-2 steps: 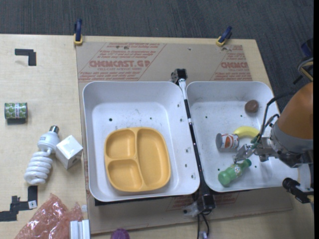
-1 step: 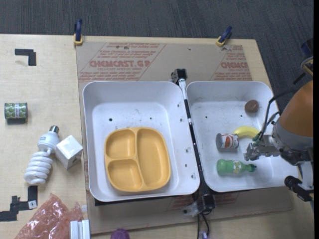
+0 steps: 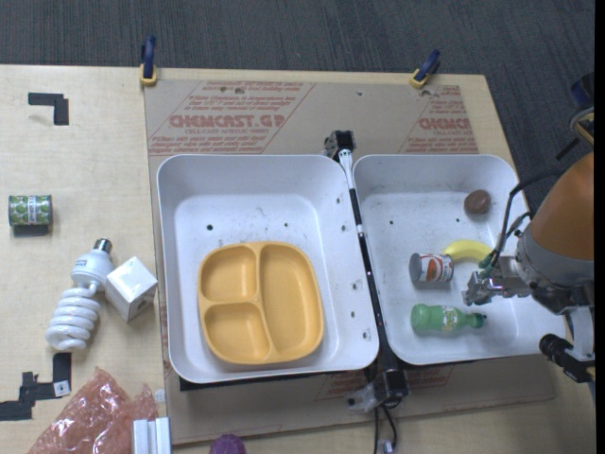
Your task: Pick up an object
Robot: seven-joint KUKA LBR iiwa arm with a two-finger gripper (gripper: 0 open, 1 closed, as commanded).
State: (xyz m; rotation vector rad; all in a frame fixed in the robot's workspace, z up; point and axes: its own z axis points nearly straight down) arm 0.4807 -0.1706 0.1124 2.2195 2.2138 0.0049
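In the right bin [image 3: 397,192] lie a green bottle [image 3: 444,320] on its side near the front, a small red and white can [image 3: 432,269], a yellow banana [image 3: 466,250] and a brown ball [image 3: 477,201] near the back. My gripper [image 3: 480,288] hangs over the right part of this bin, just right of the can, below the banana's end and above the bottle's cap end. Nothing shows in its grasp. The left bin [image 3: 189,187] holds a yellow divided plate [image 3: 262,303].
Outside the bins on the left of the bench are a white spiral light bulb [image 3: 77,303], a white cube [image 3: 131,288], a green can [image 3: 29,211] and a pink mesh bag [image 3: 95,414]. A black divider [image 3: 357,220] runs between the bins.
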